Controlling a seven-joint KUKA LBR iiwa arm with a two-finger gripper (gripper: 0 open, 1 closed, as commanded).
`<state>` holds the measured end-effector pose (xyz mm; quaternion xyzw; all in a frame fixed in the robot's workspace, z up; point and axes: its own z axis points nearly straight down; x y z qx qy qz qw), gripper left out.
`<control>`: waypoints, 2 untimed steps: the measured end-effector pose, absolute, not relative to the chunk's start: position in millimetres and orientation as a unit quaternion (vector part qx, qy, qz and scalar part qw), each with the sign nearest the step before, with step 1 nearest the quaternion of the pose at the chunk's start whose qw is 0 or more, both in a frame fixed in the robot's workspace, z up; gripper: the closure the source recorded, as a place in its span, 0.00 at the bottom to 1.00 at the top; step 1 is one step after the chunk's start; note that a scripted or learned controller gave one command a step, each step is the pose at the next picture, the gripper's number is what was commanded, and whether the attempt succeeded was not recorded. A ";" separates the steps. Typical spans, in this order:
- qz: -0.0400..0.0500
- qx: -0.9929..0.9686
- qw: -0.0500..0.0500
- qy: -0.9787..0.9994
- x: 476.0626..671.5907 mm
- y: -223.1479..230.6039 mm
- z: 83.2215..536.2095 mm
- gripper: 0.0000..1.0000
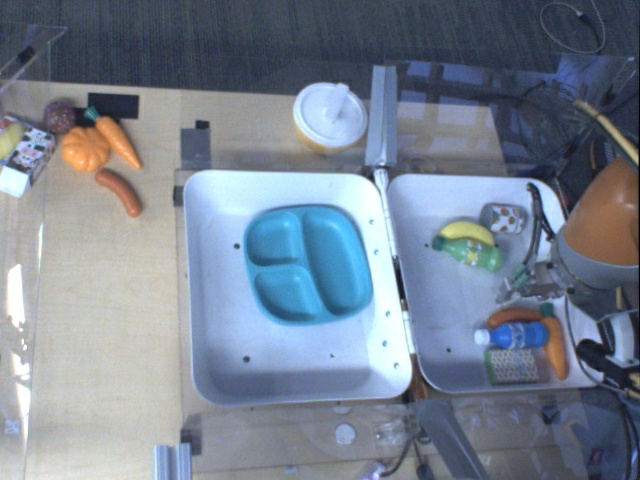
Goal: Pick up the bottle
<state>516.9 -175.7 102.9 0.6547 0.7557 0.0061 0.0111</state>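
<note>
Right bin (440, 298) | bottle (512, 336) near tool (527, 283) | tool's grip unclear, blurred

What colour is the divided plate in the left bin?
Blue, seen in the camera view: the divided plastic plate.

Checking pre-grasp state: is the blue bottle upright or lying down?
Lying down: the blue bottle rests on its side in the right bin, white cap pointing left.

A single camera is fixed above the tabletop (90, 298), looking down at a slant from a moderate height, so both white bins (210, 298) fit whole (the left one mid-frame). The arm (605, 223) enters from the right edge, partly cut off there.
</note>
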 end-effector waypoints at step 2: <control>0.001 0.650 0.002 0.760 575.7 -150.5 126.0 0.00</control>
